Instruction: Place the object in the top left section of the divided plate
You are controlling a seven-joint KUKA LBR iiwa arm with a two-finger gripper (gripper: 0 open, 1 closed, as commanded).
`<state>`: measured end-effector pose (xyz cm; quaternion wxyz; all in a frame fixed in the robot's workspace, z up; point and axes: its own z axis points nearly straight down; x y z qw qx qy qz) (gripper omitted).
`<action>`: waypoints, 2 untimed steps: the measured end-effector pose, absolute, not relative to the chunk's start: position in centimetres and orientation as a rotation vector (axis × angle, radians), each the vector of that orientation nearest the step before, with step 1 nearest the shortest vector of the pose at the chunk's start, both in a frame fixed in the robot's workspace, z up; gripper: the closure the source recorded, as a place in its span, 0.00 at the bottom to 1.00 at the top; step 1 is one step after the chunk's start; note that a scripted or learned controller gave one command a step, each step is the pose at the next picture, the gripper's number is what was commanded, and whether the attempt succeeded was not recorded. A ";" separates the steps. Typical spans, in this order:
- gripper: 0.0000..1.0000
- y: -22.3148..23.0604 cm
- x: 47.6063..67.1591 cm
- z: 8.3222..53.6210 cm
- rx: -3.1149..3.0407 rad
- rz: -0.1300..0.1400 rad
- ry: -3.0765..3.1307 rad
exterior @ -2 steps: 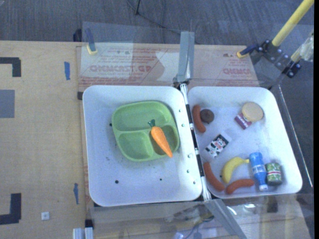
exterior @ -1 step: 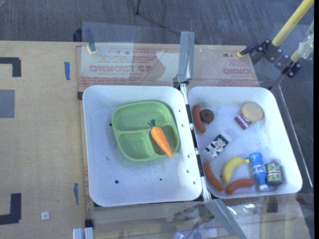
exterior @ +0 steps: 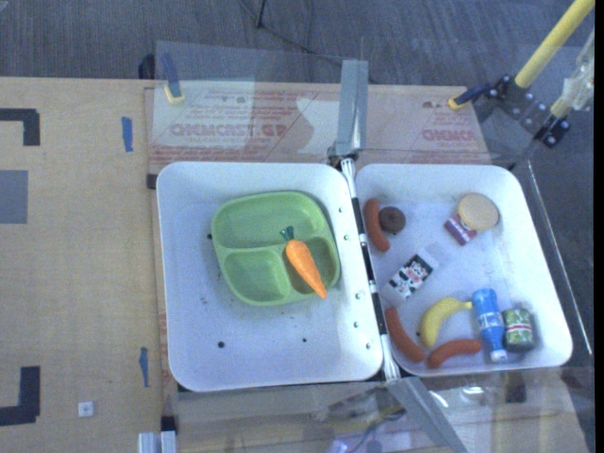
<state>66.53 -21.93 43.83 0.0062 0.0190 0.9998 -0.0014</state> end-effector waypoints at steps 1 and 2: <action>1.00 -21.9 66.6 43.9 -0.157 -0.005 3.125; 1.00 -21.9 66.9 43.9 -0.311 -0.006 3.113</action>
